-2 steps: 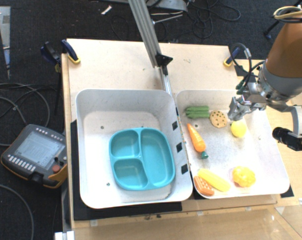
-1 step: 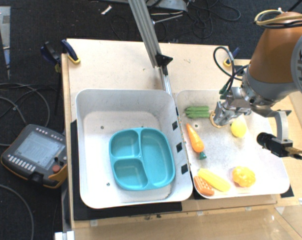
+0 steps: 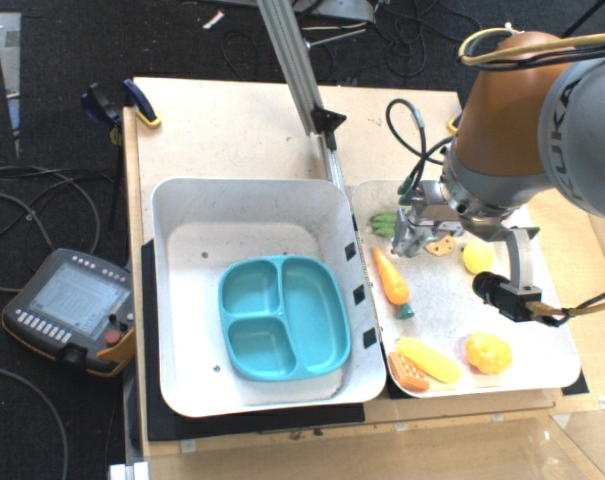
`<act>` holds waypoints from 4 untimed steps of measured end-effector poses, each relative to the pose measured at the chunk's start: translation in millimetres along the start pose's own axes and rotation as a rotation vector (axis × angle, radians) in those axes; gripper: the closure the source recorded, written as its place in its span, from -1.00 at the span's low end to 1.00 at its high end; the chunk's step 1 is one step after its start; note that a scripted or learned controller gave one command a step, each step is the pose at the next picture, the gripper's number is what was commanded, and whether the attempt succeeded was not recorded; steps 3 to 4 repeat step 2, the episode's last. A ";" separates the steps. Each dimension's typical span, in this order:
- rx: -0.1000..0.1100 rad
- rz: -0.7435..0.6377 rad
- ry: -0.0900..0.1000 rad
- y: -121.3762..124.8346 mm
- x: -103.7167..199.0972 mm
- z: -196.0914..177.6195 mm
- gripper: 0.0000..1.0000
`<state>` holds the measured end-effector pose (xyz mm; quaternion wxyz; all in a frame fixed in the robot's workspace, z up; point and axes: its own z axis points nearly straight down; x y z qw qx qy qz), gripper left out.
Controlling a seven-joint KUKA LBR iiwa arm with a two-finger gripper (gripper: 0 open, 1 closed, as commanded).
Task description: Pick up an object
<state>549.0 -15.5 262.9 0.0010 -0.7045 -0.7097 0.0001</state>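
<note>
Desk (image 3: 232, 128) was pale wood on dark, cable-strewn floor (image 3: 52, 88), pendant (image 3: 72, 313) at 9 o'clock; hand (image 3: 410, 240) state unreadable.

Colours of bins and contents

Both bins (image 3: 182, 268) white; divided tray (image 3: 282, 318) turquoise; carrot (image 3: 390, 276) orange with green tip; banana (image 3: 429, 360) and lemon (image 3: 488, 353) yellow; arm (image 3: 522, 98) grey, orange-banded; bench (image 3: 222, 128) pale beige.

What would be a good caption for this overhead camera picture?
Robot arm's gripper low in the right bin among toy foods, near a carrot; a teal tray sits in the left bin.
</note>
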 end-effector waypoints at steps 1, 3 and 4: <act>0.002 0.000 0.000 -17.4 46.0 15.8 1.00; 0.001 0.000 0.000 -26.0 91.3 28.8 1.00; 0.001 0.000 0.000 -26.0 91.3 28.8 1.00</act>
